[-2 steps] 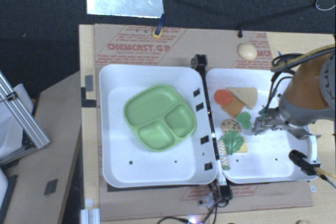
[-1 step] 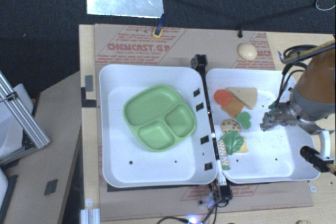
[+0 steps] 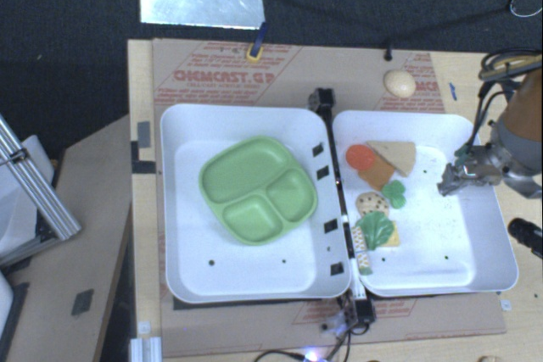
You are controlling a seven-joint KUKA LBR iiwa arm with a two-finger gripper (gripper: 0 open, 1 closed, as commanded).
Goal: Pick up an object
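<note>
The right bin (image 3: 441,267) holds several toy foods along its left side: a red tomato (image 3: 361,155), a tan wedge (image 3: 395,154), an orange-brown piece (image 3: 377,174), a spotted cookie (image 3: 369,202), a small green piece (image 3: 395,194) and a leafy green piece (image 3: 377,229) lying on a yellow slice (image 3: 390,238). My gripper (image 3: 452,180) hangs over the right part of this bin, well to the right of the foods. Nothing shows between its fingers, and their spread is too small to read.
The left bin (image 3: 187,267) holds a green divided plate (image 3: 259,191). A beige egg-shaped object (image 3: 399,83) lies on the cardboard behind the right bin. A black divider strip (image 3: 335,191) runs between the bins. The arm body (image 3: 517,140) crosses the right bin's right edge.
</note>
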